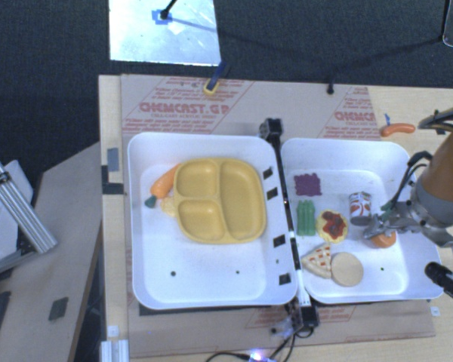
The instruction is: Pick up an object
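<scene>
My gripper [375, 226] reaches in from the right and hangs low over the right bin [392, 157]. An orange toy [385, 240] lies right under it, partly hidden by it. Just to its left stands a small red and white can [359, 204]. A round yellow piece with red topping [333, 225] sits left of the can. A pizza slice [317, 262] and a tan round cookie [346, 268] lie nearer the front. Purple grapes [308, 184] and a green vegetable [306, 217] lie along the bin's left side.
The left bin [211, 285] holds a yellow divided plate [216, 200] with a toy carrot [163, 182] at its left edge. An orange item [397, 130] lies on the bench behind the right bin. A black divider [283, 202] runs between the bins.
</scene>
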Robot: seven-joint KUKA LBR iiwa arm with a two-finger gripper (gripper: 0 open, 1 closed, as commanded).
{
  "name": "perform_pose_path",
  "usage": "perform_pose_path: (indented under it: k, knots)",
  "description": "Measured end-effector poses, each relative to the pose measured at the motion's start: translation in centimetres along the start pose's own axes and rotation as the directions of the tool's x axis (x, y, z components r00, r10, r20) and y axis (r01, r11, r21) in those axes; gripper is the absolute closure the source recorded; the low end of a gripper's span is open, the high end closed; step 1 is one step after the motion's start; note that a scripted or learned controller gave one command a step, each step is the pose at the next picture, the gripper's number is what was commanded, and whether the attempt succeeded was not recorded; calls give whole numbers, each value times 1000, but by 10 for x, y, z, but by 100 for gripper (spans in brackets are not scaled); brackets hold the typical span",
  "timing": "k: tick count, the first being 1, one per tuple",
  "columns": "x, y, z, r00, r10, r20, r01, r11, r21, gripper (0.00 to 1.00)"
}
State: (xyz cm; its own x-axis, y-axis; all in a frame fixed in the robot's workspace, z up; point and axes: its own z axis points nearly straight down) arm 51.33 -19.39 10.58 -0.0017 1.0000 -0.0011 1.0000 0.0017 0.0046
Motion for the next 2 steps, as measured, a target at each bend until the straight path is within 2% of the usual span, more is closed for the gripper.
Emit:
perform_pose_path:
  k: [2]
  knots:
    - [-2,-16,-101,1000,-2,1,2,1000,-2,100]
